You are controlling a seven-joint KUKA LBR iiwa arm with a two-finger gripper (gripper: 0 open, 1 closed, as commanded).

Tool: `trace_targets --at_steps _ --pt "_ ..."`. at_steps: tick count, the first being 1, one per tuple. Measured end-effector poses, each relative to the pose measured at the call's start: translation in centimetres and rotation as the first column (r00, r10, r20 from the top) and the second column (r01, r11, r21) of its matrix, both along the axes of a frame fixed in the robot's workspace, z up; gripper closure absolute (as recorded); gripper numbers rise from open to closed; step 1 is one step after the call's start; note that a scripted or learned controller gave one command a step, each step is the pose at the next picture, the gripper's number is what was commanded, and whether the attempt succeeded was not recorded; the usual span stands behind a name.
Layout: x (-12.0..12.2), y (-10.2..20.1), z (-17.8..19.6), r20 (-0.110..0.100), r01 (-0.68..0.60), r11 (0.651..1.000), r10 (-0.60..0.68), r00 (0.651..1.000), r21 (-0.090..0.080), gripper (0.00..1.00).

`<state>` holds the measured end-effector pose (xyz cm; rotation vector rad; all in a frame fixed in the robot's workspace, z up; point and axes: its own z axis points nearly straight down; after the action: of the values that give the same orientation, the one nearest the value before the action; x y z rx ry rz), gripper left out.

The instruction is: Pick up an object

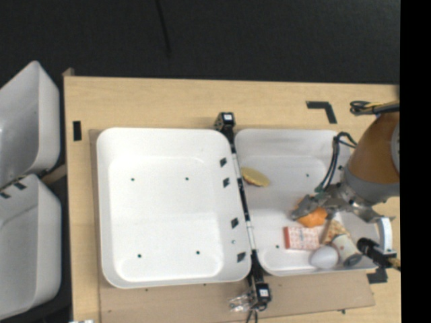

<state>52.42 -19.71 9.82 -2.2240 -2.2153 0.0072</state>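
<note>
Camera view: grey two-finger gripper point(316, 207) low in right white bin point(283, 147), fingers' spread impossible to tell. Small orange rounded object point(312, 219) just beneath them, touching or nearly so.

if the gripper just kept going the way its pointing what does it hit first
Most likely the orange object: the gripper points down and left into the right bin, just above it. Depth is hard to judge, so they may already touch.
</note>
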Motion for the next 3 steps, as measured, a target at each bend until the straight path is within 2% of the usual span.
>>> trace_targets --at_steps 1,2,3 --pt "1.5 7.5 0.0 0.002 -0.012 1.0 0.012 1.0 0.005 0.0" --pt "1.5 6.9 0.8 0.001 -0.003 1.0 0.003 1.0 0.002 1.0" --pt "6.4 12.1 10.7 0.016 -0.012 1.0 0.012 1.0 0.001 1.0"
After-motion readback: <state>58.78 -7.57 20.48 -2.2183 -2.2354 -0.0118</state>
